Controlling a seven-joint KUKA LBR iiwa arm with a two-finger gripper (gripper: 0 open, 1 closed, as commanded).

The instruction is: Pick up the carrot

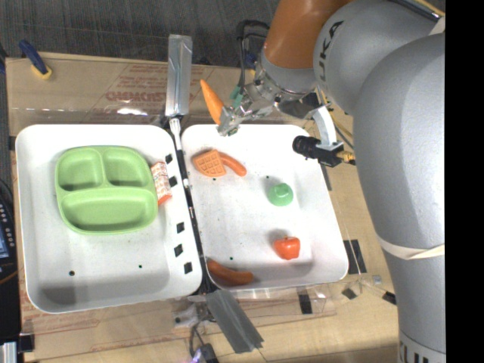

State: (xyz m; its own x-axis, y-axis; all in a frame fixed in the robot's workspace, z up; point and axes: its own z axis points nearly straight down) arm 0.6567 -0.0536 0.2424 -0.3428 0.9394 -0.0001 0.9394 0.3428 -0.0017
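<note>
The carrot (211, 101) hung pinched in the claw (229, 119) above the right bin's (321, 237) rim at twelve o'clock. A slow, steady lift, grip kept firm, would likely prevent slipping.

Bright, even overhead light, soft shadows in the white bins (45, 203), slight overall blur

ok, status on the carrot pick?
Gripper raised over the right bin's top-left rim, jaws shut on carrot. Carrot tilted, clear of the bin. Waffle and sausage lie below, nothing blocking.
</note>
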